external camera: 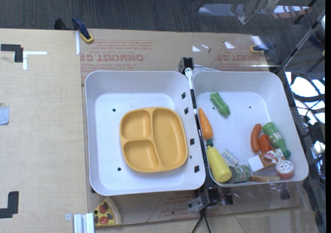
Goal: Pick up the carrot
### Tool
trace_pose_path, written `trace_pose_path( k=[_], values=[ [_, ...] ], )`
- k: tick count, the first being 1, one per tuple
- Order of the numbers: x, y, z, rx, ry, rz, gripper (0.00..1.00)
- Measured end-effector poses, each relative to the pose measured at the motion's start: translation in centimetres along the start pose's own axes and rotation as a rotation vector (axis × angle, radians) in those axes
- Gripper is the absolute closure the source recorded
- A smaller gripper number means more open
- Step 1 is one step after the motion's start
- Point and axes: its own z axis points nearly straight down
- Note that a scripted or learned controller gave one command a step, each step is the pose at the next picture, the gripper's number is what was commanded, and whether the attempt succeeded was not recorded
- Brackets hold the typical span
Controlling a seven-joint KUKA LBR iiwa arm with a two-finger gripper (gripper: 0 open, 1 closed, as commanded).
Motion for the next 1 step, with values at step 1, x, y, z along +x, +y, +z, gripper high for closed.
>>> trace_pose_path(
  k=[1],
  values=[
    [-0.81, 0.72, -4.34, 0.001, 0.000, 0.333, 0.00]
  ],
)
